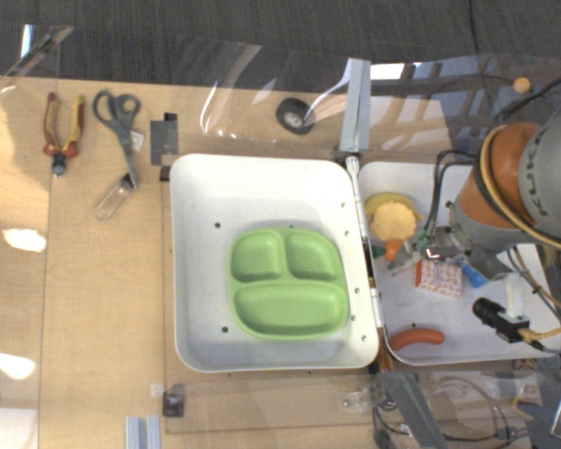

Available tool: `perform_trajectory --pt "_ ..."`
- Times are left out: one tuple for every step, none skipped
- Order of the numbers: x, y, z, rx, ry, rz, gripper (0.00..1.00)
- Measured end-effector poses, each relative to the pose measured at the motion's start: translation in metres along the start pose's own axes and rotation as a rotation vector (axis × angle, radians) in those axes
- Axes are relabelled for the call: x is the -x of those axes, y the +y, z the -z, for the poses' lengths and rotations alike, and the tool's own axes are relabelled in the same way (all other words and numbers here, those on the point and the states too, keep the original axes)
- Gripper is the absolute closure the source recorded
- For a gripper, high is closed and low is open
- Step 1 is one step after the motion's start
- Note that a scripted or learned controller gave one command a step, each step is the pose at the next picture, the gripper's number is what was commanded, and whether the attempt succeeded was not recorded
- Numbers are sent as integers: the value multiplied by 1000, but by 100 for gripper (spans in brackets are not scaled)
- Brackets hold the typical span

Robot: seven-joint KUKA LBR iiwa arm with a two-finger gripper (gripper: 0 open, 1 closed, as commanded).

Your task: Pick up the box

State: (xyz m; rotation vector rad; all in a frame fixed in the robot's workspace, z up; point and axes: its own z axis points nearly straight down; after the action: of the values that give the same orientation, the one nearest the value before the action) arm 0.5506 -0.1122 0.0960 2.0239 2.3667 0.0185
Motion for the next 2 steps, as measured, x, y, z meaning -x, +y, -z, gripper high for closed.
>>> perform_trajectory --pt "1 5 14 14 -7 3 100" --pt "1 4 13 11 -7 3 0"
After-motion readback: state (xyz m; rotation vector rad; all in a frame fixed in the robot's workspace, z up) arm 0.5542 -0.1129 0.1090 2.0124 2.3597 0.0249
